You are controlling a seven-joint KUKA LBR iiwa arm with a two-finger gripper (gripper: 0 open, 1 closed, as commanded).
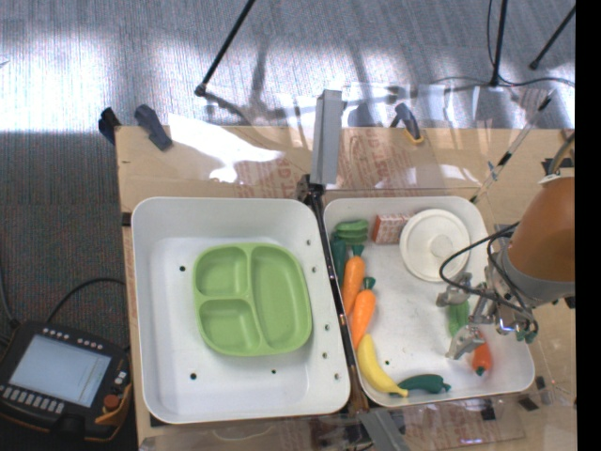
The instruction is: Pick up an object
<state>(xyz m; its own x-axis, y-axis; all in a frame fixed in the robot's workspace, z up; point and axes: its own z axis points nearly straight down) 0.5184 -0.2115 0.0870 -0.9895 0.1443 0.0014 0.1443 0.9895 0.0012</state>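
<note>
Left bin [160, 252]: green tray [252, 299], untouched; right bin [413, 397]: carrots [357, 299], banana [376, 366], white lid [434, 244]; end effector [467, 332] low at right side, fingers apart, astride green piece [456, 318], nothing lifted; grasp and lift judged outstanding; no legible writing.

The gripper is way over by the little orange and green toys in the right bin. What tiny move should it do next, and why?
Probably lower a little. The gripper hangs over a small green piece and a small orange piece near the right bin's near corner, and neither visibly sits between its fingers.
</note>
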